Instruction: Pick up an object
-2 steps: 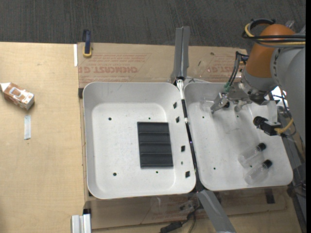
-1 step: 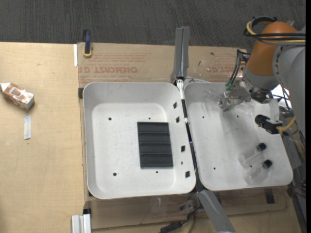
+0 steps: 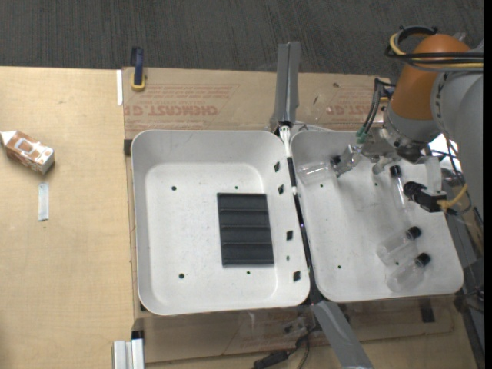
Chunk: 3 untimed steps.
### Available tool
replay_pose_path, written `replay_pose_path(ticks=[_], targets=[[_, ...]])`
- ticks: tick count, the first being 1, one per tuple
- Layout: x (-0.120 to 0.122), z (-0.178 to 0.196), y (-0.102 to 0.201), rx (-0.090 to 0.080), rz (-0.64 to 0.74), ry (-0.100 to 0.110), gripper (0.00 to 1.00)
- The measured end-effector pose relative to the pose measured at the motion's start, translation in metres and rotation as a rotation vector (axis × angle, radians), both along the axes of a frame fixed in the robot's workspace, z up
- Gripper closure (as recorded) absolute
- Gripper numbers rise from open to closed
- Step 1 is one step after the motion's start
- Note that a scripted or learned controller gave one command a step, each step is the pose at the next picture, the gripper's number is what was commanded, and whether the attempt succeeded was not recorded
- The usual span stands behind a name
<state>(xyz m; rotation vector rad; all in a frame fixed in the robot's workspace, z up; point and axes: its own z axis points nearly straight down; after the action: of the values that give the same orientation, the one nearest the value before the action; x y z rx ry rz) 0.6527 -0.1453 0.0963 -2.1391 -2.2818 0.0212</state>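
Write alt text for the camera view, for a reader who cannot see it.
A grey robot arm with an orange band reaches from the right over the right white bin, while a black ribbed rectangular object lies flat in the middle of the left white bin. Both bins sit on a wooden bench.

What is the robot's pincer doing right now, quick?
Pincer: over the right bin, near its back edge; whether it is open or shut cannot be told, and nothing is seen held in it.
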Motion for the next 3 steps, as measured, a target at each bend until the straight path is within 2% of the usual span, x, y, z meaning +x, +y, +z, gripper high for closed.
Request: replay_pose_path(ticks=[1,2,3], targets=[[0.007,-0.003,-0.068,0.014,0.092,-0.014,0.00],[0.007,-0.003,-0.001,0.001,0.162,-0.020,0.00],[-0.085,-0.004,-0.029,0.002,0.174,-0.019,0.00]])
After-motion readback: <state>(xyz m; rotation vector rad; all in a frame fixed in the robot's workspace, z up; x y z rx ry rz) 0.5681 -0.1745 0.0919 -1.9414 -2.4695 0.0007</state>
